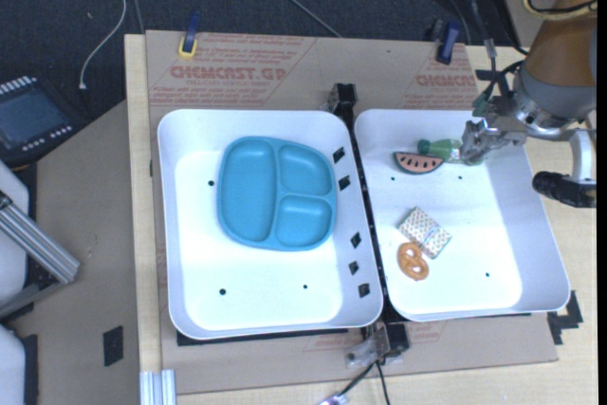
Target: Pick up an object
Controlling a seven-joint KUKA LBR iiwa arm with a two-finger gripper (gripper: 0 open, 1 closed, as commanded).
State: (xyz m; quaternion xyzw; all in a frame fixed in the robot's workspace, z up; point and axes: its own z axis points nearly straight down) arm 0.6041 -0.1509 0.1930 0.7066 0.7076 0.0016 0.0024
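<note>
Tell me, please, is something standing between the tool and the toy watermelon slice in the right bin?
Yes, partly. A small green object lies between the tool and the watermelon slice, at the slice's upper right end. The pretzel and the wrapped packet lie nearer the front of the right bin, out of the way.

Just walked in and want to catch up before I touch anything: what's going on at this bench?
A robot arm reaching in from the right has its end effector low in the right bin, next to a small green item and a watermelon slice toy. Nothing is visibly lifted. A pretzel and a checkered packet lie nearer the front. The left bin holds a blue divided plate.
</note>
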